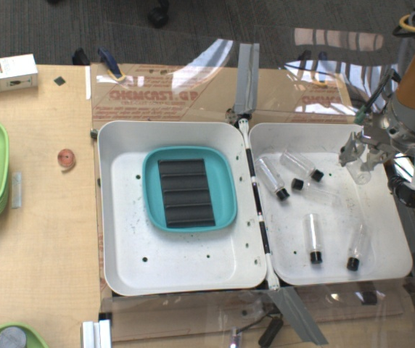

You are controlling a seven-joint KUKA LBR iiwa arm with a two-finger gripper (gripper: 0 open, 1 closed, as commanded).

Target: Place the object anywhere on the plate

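The grey arm with its orange band reaches in from the right, and its tool [363, 158] hangs over the upper right corner of the right white bin [381, 267]; whether it is open or closed cannot be told. Several clear plastic tubes with black caps lie loose on that bin's floor: three near the upper left [273, 178], one upright-lying near the middle [313, 238], and one toward the lower right [355, 251]. In the left white bin [120, 259] sits a teal square plate [222, 194] carrying a dark ribbed insert [186, 192].
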